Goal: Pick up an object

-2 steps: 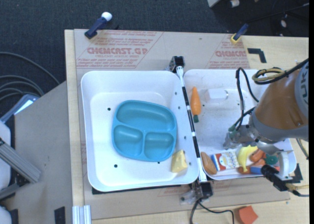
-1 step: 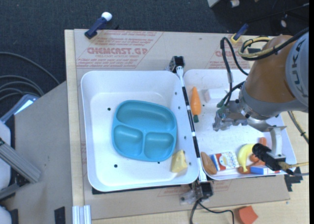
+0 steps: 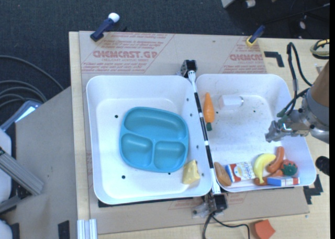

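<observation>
While the pincer [image 3: 273, 132] hangs low over the right side of the right bin [image 3: 246, 81], whether its fingers stand apart or together cannot be told from this slanted view, and nothing shows between them. Just below it, toward the bin's near right corner, lies a cluster of toys: a yellow banana [image 3: 263, 166] closest, a red sausage [image 3: 277, 160] touching the banana's right side, and a small red tomato with a green top [image 3: 289, 169] beside that. Under these lies a blue and red tube [image 3: 282, 181] along the bin's front wall. A little further to the pincer's lower left sit a small carton [image 3: 242, 171] and a brown bread-like piece [image 3: 221, 174] next to it.

Up and to the left of the pincer, a pale white block [image 3: 231, 101] rests on the bin floor, well apart from the cluster. Beyond it, against the wall shared by the two bins, a carrot [image 3: 209, 109] lies lengthwise.

Further left still, across that wall, the left bin [image 3: 104, 89] bears a blue divided plate [image 3: 153, 139], with a yellow wedge of cheese [image 3: 191, 172] just off the plate's lower right edge. Both bins rest on the tabletop [image 3: 131, 52], and far to the pincer's upper left a blue clamp [image 3: 104, 26] grips its back edge.
</observation>
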Available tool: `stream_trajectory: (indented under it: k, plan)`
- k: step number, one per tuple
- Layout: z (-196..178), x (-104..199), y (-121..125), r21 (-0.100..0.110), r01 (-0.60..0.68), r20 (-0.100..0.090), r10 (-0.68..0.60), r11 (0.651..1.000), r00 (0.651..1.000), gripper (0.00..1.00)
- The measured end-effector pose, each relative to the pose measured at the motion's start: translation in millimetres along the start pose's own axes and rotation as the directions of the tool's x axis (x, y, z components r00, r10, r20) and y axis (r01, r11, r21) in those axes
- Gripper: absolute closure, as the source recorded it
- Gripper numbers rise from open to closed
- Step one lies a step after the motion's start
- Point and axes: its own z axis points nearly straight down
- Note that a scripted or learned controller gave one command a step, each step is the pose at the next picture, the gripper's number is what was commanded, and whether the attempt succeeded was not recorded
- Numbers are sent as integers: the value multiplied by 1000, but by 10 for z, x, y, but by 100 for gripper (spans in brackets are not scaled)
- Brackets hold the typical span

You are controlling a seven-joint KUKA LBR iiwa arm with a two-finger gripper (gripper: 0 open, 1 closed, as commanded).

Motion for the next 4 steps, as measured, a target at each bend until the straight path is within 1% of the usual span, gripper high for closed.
stream_trajectory:
  k: [1,4]
  plan:
    - [-195,-549,25,-1,1,0,-1,1000,1000,100]
    - [-493,-549,43,-6,2,3,-2,1000,1000,100]
